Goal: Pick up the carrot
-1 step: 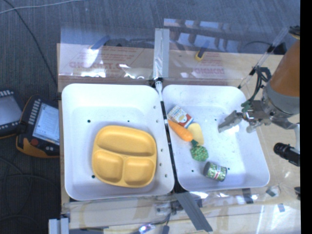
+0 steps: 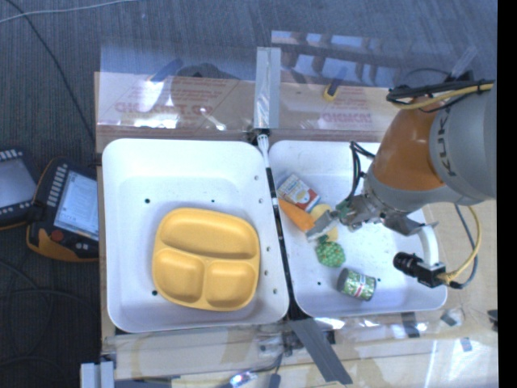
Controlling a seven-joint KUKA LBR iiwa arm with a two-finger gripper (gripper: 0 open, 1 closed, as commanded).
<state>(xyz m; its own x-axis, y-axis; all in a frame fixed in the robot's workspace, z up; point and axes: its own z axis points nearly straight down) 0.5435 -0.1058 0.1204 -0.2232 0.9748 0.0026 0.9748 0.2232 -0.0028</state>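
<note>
The carrot (image 2: pixel 294 214), an orange wedge, lies in the right bin (image 2: pixel 404 301) close to its left wall. My gripper (image 2: pixel 338 217) hangs low just to the right of the carrot's end, above the broccoli. The grey arm with its orange band (image 2: pixel 408 156) reaches in from the right and covers the bin's upper right part. I see nothing lifted off the bin floor.
A small red and white carton (image 2: pixel 297 191) lies just behind the carrot. A green broccoli piece (image 2: pixel 329 254) and a green can (image 2: pixel 356 284) lie in front of it. The left bin (image 2: pixel 129 176) holds a yellow divided plate (image 2: pixel 207 257).
</note>
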